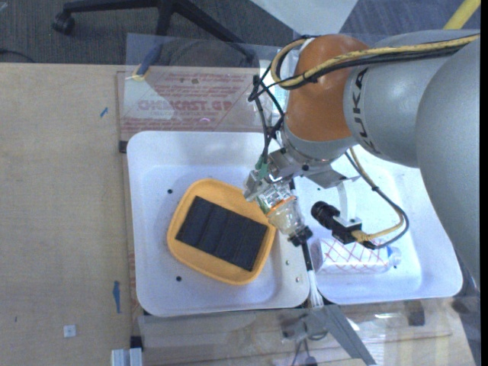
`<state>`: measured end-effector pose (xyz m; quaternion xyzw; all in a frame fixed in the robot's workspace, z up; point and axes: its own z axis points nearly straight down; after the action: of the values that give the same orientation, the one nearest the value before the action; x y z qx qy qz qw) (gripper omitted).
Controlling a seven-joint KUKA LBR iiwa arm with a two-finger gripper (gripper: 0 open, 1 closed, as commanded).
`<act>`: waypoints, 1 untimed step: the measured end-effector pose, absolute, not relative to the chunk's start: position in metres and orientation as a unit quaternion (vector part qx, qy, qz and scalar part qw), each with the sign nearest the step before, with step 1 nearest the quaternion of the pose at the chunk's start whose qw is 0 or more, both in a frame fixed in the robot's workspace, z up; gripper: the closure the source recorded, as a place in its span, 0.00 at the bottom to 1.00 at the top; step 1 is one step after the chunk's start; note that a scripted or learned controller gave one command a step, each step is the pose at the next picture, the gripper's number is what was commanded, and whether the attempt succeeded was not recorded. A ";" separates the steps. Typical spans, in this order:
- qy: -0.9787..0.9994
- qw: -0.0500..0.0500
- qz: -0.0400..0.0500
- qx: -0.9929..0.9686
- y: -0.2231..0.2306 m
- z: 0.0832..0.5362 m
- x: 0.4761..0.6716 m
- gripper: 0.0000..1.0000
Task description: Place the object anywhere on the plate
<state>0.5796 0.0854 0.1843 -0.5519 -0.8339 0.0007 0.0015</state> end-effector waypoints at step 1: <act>-0.904 0.001 0.001 -0.428 0.146 0.156 0.568 1.00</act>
<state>0.5685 0.1457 0.1558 -0.4276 -0.9040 0.0006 0.0014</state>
